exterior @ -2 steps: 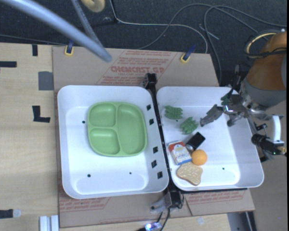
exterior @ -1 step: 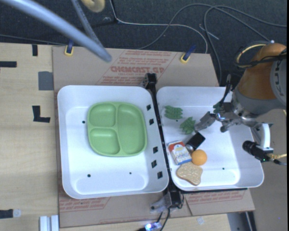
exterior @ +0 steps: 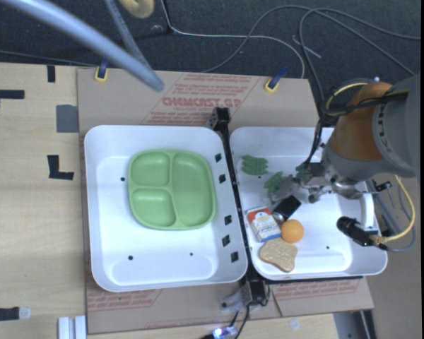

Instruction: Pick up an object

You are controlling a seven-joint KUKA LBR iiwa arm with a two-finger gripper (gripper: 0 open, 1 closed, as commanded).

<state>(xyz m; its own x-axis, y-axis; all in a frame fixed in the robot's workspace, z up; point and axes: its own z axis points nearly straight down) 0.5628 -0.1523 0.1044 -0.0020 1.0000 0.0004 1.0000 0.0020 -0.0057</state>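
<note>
Jaws: honestly can't tell their state, the gripper (exterior: 288,205) is a dark blur low in the right bin (exterior: 353,260). Right below it sit 3 candidates: a small carton (exterior: 263,224), an orange ball (exterior: 292,231) and a toast slice (exterior: 278,256), all crowded together. 2 green bits (exterior: 254,164) lie just above. I'd go for the ball, straight down, so the carton doesn't get nudged. The left bin (exterior: 106,210) holds a green plate (exterior: 172,189).

Orange ball (exterior: 292,231), R bin, beside bread (exterior: 278,256)
</note>
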